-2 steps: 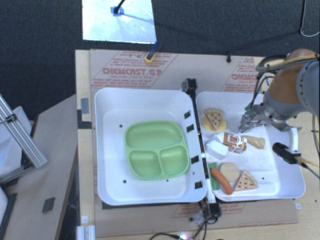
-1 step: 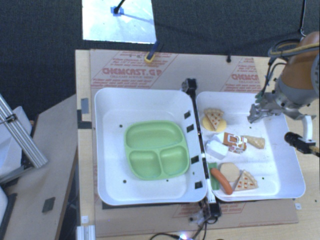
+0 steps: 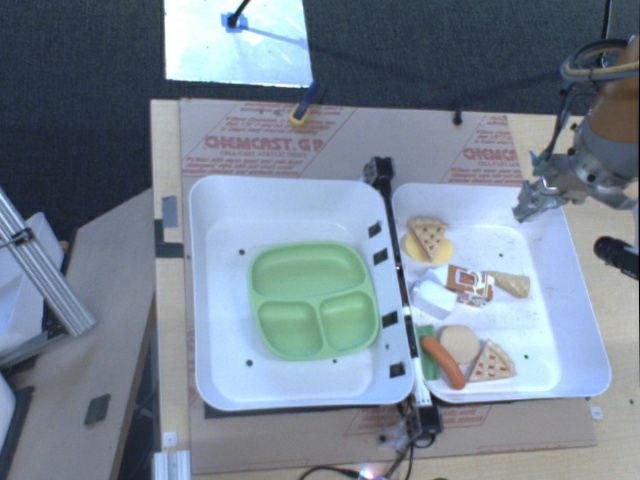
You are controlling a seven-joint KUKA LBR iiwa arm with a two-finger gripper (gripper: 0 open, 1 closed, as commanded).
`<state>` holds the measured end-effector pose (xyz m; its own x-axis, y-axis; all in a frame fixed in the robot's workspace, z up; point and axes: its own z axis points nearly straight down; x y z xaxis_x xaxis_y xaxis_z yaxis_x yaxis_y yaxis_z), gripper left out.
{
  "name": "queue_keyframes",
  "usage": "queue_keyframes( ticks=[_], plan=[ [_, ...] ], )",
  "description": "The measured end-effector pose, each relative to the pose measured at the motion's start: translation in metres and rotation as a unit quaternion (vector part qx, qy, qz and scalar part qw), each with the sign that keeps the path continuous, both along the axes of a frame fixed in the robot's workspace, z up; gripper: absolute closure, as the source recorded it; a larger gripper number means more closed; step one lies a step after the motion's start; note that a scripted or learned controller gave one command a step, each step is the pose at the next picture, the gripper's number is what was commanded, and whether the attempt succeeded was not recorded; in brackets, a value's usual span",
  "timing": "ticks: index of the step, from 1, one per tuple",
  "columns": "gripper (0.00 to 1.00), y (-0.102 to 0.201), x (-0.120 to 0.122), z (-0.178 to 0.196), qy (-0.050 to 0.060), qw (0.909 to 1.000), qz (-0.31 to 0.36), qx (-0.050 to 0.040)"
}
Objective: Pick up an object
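The gripper (image 3: 530, 206) is seen at the right bin's (image 3: 560, 278) upper right rim, holding nothing; its opening cannot be told. The toy food (image 3: 462, 313) is clustered lower left of it, along the bin's left side.

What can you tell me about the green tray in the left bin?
The tray is pale green and looks like smooth plastic, a rounded rectangle with a raised rim. It has three compartments: one long one across the far side and two smaller ones side by side on the near side. All three look bare. It lies flat on the floor of the left bin, slightly turned, nearer the divider than the bin's left wall. Nothing touches it but the bin floor.
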<state>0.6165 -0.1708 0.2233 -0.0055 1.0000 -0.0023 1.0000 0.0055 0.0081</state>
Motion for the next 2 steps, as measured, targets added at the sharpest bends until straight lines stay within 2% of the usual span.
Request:
queue_keyframes(
  ticks=[1,2],
  plan=[
    [1.0,0.0,0.001,0.002,0.002,1.0,0.0,0.0006],
    [1.0,0.055,0.012,0.013,0.002,1.0,0.003,0.0019]
  ],
)
